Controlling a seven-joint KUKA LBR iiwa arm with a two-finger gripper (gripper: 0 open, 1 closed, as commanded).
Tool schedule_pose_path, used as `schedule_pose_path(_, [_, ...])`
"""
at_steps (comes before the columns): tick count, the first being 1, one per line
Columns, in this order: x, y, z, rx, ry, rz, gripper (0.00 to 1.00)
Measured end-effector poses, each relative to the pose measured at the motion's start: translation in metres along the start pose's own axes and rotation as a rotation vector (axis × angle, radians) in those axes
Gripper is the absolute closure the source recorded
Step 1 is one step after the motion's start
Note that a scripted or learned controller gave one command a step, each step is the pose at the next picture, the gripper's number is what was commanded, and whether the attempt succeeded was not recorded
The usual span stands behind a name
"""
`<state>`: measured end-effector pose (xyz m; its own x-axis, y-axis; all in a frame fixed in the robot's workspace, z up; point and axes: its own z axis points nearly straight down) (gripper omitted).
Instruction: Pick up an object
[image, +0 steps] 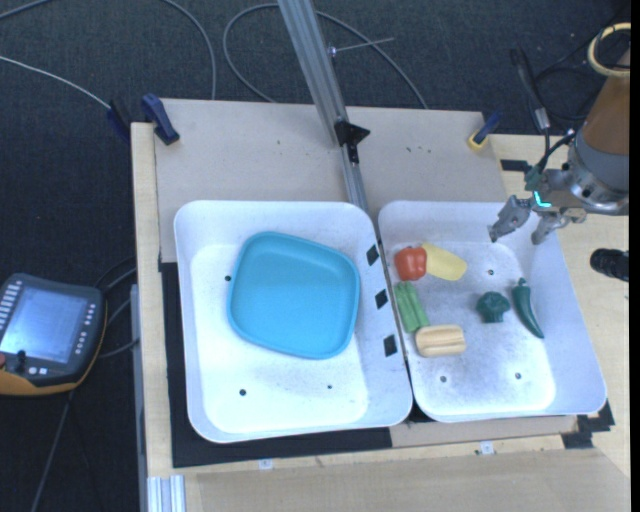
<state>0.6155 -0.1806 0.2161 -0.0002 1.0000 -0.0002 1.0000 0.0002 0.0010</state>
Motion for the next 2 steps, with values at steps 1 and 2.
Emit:
schedule_pose_path(1, [0.0,0.0,0.0,0.0,0.0,0.0,0.0])
schedule_pose_path(2, [-0.003,0.004,0.044,0.004,0.001,0.0,0.0])
